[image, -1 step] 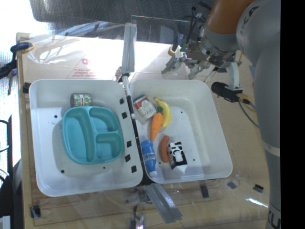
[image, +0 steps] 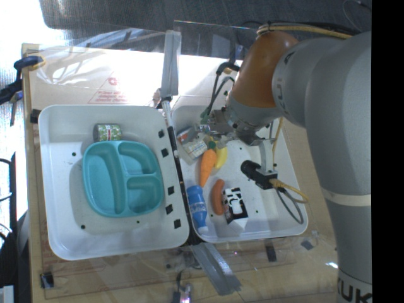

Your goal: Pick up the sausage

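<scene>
The sausage (image: 217, 196) lies in the right bin (image: 291, 169), in the lower part of it, toward the near rim. Its long axis runs nearly up and down in the camera view, with the top end leaning a little to the right. It is reddish orange with rounded ends. Just to its left lies a blue bottle (image: 196, 206), almost parallel to it, close to the divider between the two bins. Just to its right is a black and white package (image: 235, 204), which seems to touch the sausage or nearly so.

Above the sausage there is an orange carrot (image: 207, 166), with its thin end pointing down toward the blue bottle. A yellow object (image: 221, 157), maybe a banana, lies beside the carrot on the right. A small packet with a red and white label (image: 191, 145) is at the upper left of the carrot.

The gripper (image: 218, 131) is over the upper part of the right bin, above the carrot and the yellow object, and well apart from the sausage. It is not possible to tell how its tool stands, because the wrist and cables cover it.

In the left bin (image: 57, 169) rests a teal divided plate (image: 124, 177), and a small green can (image: 108, 132) lies near its upper left edge.
</scene>
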Robot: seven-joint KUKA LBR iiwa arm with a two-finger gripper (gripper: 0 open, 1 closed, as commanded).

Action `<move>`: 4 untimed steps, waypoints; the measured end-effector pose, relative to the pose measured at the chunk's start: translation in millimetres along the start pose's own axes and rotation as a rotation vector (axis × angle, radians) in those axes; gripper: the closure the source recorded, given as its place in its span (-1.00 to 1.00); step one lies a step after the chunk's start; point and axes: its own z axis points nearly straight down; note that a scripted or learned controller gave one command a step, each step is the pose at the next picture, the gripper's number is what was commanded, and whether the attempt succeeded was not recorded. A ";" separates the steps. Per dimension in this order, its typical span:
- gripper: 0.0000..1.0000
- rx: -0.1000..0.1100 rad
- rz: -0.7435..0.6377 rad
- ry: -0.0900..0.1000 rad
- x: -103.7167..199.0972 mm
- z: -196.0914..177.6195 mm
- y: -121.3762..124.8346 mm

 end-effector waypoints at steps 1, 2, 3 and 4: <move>-1.00 -0.001 -0.101 0.001 -42.0 81.4 -50.4; 1.00 -0.001 -0.107 0.000 -42.1 71.0 -49.7; 1.00 -0.005 -0.350 -0.001 6.1 -29.0 -86.0; 1.00 -0.006 -0.353 -0.002 5.5 -38.9 -84.9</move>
